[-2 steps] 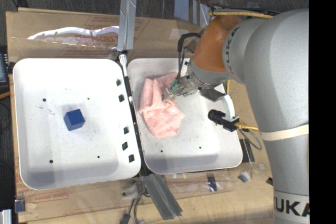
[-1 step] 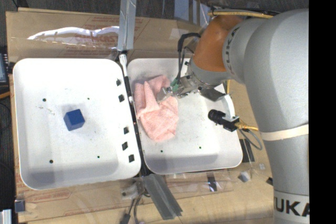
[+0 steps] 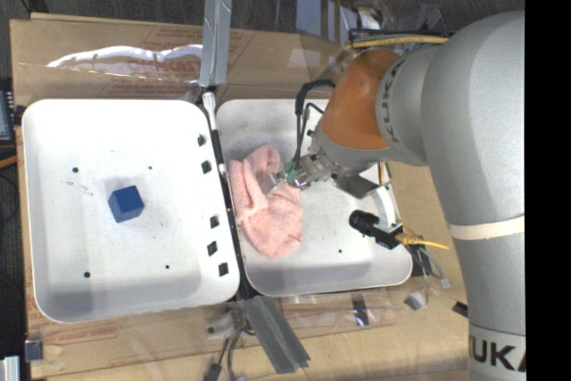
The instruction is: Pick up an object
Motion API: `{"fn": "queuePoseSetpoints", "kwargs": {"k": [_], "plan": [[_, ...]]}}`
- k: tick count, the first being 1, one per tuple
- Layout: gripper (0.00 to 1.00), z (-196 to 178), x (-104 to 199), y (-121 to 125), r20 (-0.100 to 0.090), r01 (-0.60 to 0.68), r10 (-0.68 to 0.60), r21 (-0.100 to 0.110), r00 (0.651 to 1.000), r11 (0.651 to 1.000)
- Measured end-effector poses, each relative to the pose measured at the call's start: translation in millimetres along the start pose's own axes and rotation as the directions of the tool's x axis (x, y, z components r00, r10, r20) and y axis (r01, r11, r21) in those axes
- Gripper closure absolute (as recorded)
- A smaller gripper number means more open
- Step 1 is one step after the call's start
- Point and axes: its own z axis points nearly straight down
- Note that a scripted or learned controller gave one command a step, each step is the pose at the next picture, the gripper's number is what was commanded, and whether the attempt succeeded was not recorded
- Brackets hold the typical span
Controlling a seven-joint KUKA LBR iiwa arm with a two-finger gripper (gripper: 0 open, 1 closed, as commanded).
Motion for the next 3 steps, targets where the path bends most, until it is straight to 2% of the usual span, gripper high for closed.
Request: {"fn": "queuePoseSetpoints", "kwargs": {"k": [1,2,3], "plan": [[0.0,0.0,17.7,-1.4,0.002,0.006,-0.006,0.001,1.0,1.0],[1.0,-9.6,18.8,-0.6,-0.001,0.01,-0.01,0.002,1.0,1.0],[0.0,-9.8,18.1,-0.9,0.001,0.01,-0.01,0.002,1.0,1.0]]}}
